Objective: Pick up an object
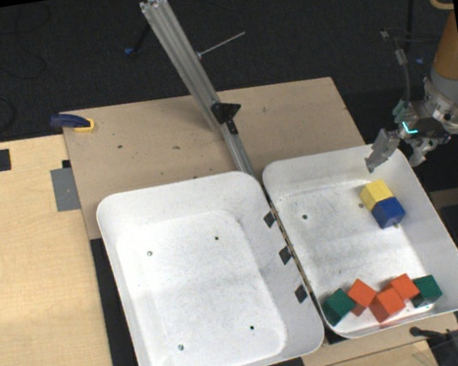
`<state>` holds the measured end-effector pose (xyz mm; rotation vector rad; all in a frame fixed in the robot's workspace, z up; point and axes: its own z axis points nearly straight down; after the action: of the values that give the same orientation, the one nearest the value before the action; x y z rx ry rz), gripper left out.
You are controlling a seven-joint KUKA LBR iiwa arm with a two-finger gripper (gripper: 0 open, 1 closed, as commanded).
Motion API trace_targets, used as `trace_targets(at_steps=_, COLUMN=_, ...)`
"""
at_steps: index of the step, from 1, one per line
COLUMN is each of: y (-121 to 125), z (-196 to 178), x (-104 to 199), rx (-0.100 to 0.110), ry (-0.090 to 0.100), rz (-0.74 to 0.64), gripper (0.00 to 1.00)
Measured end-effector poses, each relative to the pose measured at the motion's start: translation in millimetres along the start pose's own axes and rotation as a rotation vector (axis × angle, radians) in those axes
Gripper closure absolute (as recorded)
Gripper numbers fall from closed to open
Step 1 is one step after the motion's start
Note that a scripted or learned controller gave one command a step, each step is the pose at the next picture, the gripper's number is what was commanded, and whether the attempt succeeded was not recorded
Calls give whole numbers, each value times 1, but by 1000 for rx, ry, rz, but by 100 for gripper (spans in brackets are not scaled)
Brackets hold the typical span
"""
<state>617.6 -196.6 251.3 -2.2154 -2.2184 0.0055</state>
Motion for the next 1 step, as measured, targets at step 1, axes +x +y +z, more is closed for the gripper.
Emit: trace_targets(at_steps=1, y=1, z=-3, x=0, rx=-4, ry=-2, rz=-3, gripper=0)
